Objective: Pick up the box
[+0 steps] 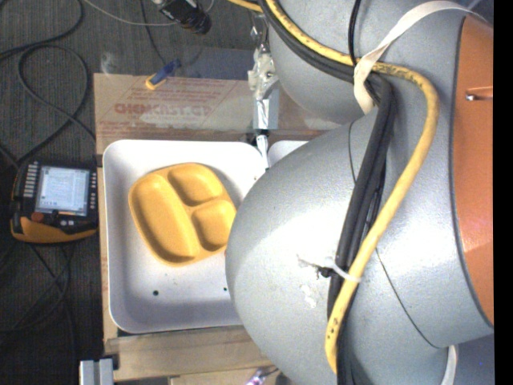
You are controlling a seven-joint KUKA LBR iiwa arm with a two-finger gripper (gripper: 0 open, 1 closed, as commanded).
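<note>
While the arm [377, 175] bulks over the right side, a yellow tray [184, 211] lies in the left bin [120, 295]; gripper state: cannot tell.

Dark carpet floor [48, 79] strewn with black cables [40, 46], cardboard sheet [176, 107] beneath.

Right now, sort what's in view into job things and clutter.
Job: robot arm, reaching over the bins; no box can be made out.

Clutter: yellow divided tray in the left white bin; handheld pendant on the floor; cardboard sheet; cables.
</note>
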